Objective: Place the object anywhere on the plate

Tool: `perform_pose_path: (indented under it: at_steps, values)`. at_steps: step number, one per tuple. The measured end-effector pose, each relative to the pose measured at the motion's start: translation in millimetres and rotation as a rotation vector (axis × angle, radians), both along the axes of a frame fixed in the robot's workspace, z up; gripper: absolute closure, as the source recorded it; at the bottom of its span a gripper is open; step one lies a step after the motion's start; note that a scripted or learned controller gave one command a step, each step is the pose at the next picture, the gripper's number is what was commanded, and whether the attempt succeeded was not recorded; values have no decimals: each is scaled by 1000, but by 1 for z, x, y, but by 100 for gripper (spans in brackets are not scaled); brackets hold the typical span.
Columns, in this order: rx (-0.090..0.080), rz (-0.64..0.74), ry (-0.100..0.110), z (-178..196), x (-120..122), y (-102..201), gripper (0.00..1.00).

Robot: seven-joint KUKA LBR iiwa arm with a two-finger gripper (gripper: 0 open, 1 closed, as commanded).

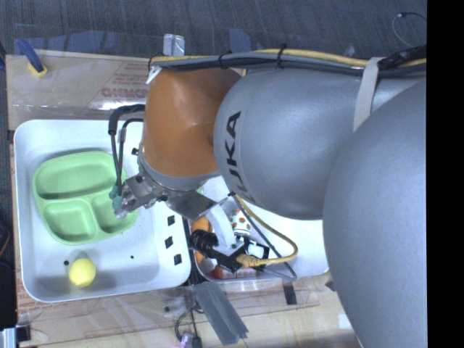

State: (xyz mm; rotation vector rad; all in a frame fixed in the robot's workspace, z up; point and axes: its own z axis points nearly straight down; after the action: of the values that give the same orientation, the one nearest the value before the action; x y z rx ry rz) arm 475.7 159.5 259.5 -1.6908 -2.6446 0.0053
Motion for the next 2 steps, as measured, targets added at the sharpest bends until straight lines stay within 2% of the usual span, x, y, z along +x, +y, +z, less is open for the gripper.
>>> perform_pose_path:
  at_steps: [1,2]
  values:
    - [0,-193,-3,39,0,13,100]
    - [0,-282,-3,76,0,-5,100]
